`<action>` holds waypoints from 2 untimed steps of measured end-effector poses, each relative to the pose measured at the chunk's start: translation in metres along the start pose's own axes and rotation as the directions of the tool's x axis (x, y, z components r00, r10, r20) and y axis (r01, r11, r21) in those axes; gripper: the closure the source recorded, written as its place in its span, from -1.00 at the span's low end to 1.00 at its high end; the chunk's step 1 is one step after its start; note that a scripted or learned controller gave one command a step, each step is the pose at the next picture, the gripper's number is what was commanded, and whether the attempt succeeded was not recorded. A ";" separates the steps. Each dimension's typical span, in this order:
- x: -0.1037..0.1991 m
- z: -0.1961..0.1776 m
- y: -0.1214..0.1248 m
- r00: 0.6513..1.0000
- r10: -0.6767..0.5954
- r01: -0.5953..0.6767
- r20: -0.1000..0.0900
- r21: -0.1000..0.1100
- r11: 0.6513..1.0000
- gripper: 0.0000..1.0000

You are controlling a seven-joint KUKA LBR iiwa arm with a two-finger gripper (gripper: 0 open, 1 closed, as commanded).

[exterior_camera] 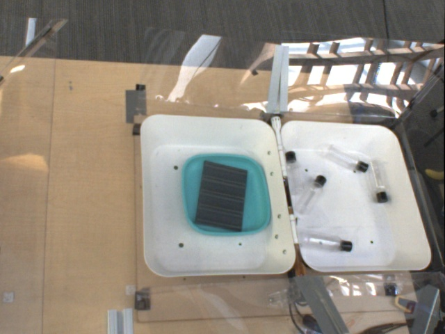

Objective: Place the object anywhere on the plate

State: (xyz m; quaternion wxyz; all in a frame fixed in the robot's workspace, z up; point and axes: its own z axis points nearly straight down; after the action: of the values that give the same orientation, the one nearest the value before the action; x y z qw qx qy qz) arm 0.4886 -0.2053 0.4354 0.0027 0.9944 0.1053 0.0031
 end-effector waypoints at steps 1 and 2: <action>0.000 0.000 0.000 1.000 0.000 0.000 0.000 0.000 1.000 -1.00; 0.000 0.000 0.000 1.000 -0.001 0.001 0.000 0.000 1.000 -1.00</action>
State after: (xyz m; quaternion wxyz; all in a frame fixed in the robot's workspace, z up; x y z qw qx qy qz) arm 0.4887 -0.2052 0.4353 0.0026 0.9944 0.1056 0.0029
